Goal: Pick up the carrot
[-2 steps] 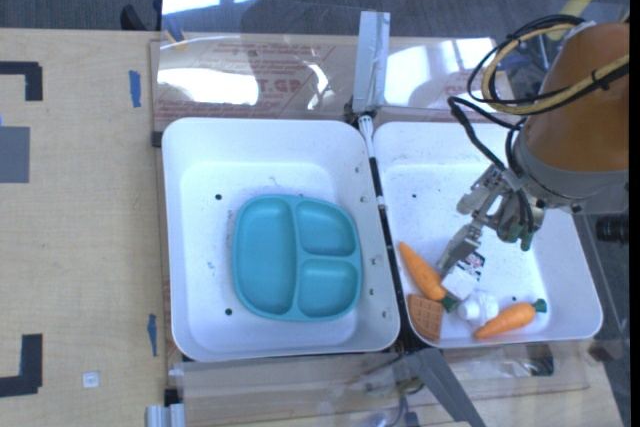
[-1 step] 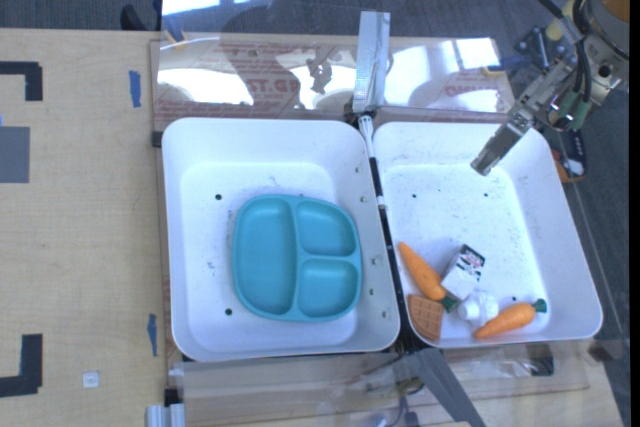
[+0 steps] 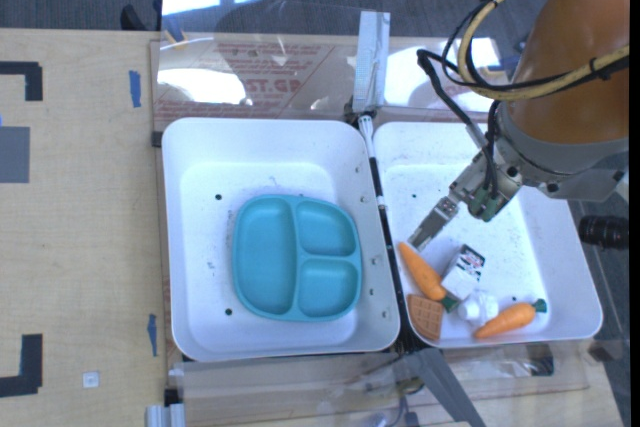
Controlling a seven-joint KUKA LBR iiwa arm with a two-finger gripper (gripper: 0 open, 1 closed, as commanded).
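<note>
An orange carrot (image 3: 505, 318) with a green top lies near the front edge of the right bin (image 3: 560, 260). A second orange carrot-like piece (image 3: 421, 271) lies at the bin's left side, pointing up-left. My gripper (image 3: 429, 227) hangs over the right bin, slanting down-left, with its tip just above and slightly right of that second piece's upper end. Nothing is seen held in it. The arm's grey and orange wrist (image 3: 570, 65) covers the bin's far right corner.
A small white and black packet (image 3: 466, 267) and a white bottle-like item (image 3: 474, 303) lie between the two orange pieces. A waffle-like brown piece (image 3: 427, 317) sits at the right bin's front left corner. The left bin (image 3: 195, 175) holds a teal divided plate (image 3: 250, 290).
</note>
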